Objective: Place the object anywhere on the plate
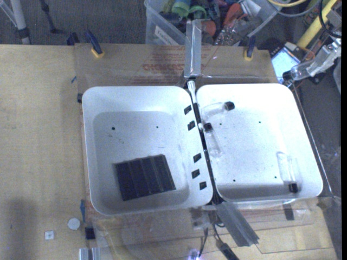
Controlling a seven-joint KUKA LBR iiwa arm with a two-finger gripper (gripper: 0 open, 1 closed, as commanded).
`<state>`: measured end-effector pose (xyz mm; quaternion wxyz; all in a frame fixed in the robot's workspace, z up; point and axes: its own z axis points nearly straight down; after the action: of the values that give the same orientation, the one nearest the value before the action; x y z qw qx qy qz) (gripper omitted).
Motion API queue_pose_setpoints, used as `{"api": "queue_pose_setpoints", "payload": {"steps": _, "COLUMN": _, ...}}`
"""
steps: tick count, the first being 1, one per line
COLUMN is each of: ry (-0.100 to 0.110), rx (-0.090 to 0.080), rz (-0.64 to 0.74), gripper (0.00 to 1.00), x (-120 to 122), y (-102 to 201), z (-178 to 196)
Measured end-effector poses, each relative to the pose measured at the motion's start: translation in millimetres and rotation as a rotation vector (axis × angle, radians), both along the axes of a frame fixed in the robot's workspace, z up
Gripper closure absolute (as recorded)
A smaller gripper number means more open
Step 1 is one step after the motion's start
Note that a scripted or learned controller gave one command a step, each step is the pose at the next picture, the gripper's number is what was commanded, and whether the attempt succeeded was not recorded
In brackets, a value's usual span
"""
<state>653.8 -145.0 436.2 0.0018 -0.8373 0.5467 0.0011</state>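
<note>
- My gripper (297, 73) seems to be the pale metal part out past the far right corner of the right bin (313, 156), above the bench (32, 118). I cannot tell whether it is spread or pressed together, and nothing shows in it.
- The dark ribbed plate (145, 176) lies flat on the near floor of the left bin (88, 161).
- I judge the thing to move to be one of the clear pieces in the right bin. A clear tube (216, 110) with a black cap lies at the far left, and a second clear piece (286, 166) lies near the right wall.
- Risk: both pieces are see-through on white, so I may close on air.
- Risk: the second clear piece lies close to the wall, so I could strike the wall on the way down.
- Risk: a smooth, rounded tube could slip or roll out while crossing the ridge between the bins.
- Risk: the plate's ribs may let a round piece roll off.
- The bench is pale wood, and a tub of toys (162, 15) stands beyond its far edge.
</note>
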Motion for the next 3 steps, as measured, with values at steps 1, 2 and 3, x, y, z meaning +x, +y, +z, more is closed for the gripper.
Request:
{"api": "queue_pose_setpoints", "payload": {"steps": 1, "ry": -0.006, "rx": -0.001, "rz": 0.522, "gripper": 1.00, "x": 13.4, "y": 65.9, "z": -0.6}}
{"api": "queue_pose_setpoints", "payload": {"steps": 2, "ry": -0.008, "rx": -0.001, "rz": 0.959, "gripper": 1.00, "x": 13.2, "y": 136.2, "z": -1.1}}
{"api": "queue_pose_setpoints", "payload": {"steps": 3, "ry": -0.018, "rx": 0.003, "rz": 0.963, "gripper": 1.00, "x": 14.2, "y": 140.2, "z": 9.3}}
